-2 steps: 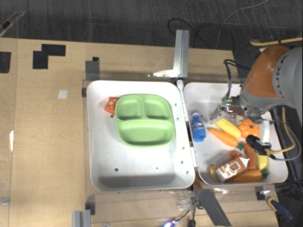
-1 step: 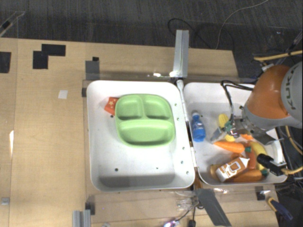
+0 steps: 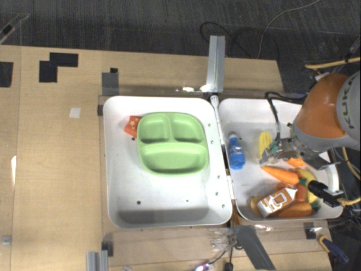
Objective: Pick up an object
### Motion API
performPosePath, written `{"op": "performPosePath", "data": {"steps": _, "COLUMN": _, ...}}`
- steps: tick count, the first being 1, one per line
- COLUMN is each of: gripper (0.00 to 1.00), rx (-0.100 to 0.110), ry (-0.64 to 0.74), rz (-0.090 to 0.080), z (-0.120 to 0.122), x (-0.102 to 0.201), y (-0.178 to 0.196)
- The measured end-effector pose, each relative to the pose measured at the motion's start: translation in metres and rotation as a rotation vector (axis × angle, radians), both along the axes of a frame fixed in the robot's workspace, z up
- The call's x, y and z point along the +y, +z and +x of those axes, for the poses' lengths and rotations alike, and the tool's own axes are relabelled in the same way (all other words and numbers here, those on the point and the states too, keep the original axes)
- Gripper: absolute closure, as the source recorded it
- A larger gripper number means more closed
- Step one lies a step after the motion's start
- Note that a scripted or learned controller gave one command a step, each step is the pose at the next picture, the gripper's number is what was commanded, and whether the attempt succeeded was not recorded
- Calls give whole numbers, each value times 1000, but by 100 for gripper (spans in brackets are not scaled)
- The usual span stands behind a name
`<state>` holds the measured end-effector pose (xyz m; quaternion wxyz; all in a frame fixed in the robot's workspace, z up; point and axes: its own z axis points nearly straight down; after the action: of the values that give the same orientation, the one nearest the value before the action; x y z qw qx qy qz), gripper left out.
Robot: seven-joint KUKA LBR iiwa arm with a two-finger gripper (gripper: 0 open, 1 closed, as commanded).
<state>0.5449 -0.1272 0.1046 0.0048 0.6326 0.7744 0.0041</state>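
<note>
A tan bench (image 3: 51, 168) before dark carpet (image 3: 141, 10) bears two white bins, the left bin (image 3: 121, 208) holding a green tray (image 3: 172, 143), the right bin (image 3: 248, 117) a bottle (image 3: 235, 151), corn (image 3: 265, 143) and a carrot (image 3: 280, 175) just beside the gripper (image 3: 280, 149), whose jaw gap I cannot tell.

Grey arm (image 3: 350, 103), orange wrist band (image 3: 321, 112)

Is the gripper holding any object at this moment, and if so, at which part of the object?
It cannot be told. The gripper is low in the right bin, beside the yellow corn and above the carrot, but no object shows between its fingers.
</note>
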Motion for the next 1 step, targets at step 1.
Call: {"op": "performPosePath", "data": {"steps": 1, "gripper": 100, "rx": 8, "ry": -387, "rz": 3, "z": -34, "x": 73, "y": 113}}
